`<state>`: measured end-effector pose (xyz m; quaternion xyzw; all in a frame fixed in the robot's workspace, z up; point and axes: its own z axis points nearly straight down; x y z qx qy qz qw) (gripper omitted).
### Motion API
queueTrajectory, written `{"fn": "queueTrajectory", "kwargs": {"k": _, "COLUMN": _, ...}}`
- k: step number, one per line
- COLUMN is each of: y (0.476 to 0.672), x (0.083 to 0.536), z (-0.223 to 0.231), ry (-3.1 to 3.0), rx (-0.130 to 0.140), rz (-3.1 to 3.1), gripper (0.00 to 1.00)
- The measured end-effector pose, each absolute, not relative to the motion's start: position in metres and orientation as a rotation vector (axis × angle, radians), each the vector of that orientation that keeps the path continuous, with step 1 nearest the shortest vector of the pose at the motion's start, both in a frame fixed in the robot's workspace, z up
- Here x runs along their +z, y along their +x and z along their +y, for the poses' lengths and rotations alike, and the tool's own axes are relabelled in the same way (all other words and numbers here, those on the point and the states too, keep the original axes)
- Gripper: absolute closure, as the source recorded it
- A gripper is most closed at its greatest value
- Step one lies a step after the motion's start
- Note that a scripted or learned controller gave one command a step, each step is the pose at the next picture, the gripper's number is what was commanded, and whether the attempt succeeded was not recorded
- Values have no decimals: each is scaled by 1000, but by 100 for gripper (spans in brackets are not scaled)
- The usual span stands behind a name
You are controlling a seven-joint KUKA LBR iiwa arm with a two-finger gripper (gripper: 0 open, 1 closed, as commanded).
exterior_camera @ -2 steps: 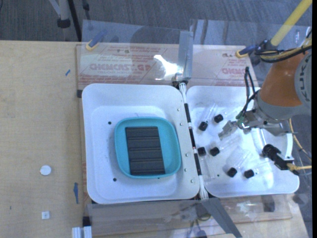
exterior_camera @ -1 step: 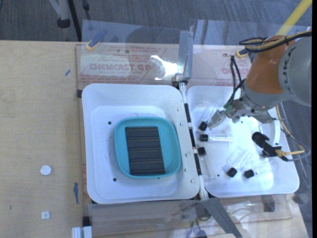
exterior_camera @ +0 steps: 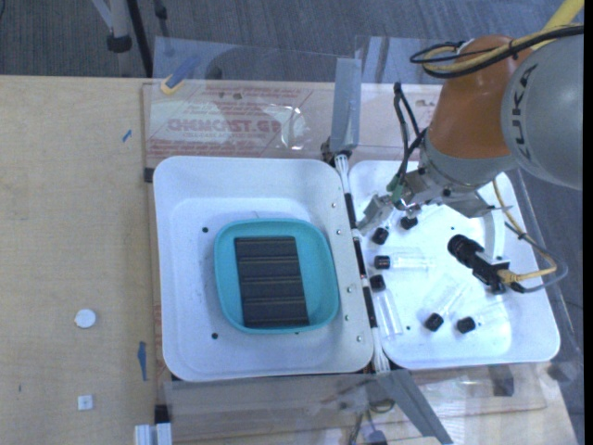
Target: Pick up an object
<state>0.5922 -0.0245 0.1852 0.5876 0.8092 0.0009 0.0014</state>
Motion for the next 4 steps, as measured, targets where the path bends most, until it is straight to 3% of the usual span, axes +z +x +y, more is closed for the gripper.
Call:
{"fn": "queueTrajectory", "kwargs": {"k": 1, "y": 549, "x": 185, "z": -43, "ry": 1782, "rx": 0, "rz": 2588, "gripper": 0}}
{"fn": "queueTrajectory", "kwargs": {"k": 2, "y": 567, "x": 185, "z": -31, "ry": 1740, "rx": 3, "rz": 2612, "gripper": 0}}
{"fn": "queueTrajectory", "kwargs": {"k": 3, "y": 568, "x": 195, "z": -32, "ry": 1742, "rx": 6, "rz": 2605, "gripper": 100}}
{"fn": "queueTrajectory", "kwargs": {"k": 4, "y": 560, "x": 143, "z": -103, "ry": 1547, "rx": 0, "rz": 2734, "gripper": 100}}
